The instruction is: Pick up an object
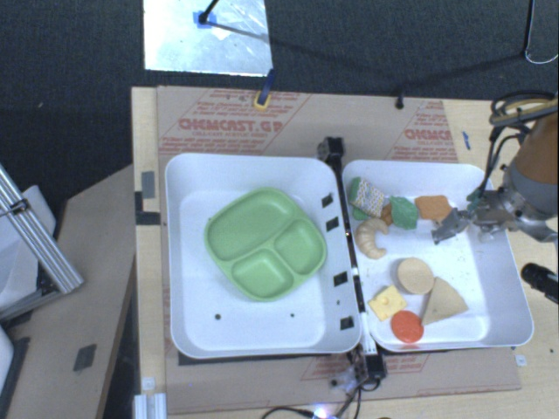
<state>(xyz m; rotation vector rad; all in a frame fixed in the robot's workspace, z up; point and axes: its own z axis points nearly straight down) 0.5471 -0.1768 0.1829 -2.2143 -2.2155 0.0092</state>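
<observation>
The bench [105, 234] carries two shallow white bins side by side. The left bin [188, 190] holds a green divided plate [265, 243], set at an angle near the bin's centre, with three compartments. The right bin [498, 286] holds the loose items. At its upper left lies a patterned packet [369, 197], with a green piece [403, 212] just beside it and an orange-brown piece [432, 207] further right. Below the packet lies a pale croissant [373, 237]. Lower in the bin are a round tan disc [415, 276], a tan wedge [445, 301] touching it, a yellow cube [388, 303] and a red round piece [406, 326]. The tool [449, 226] is at the upper right of this bin, just below the orange-brown piece, reaching in from the right. How far the tool is open cannot be told, and nothing is seen gripped in it.
</observation>
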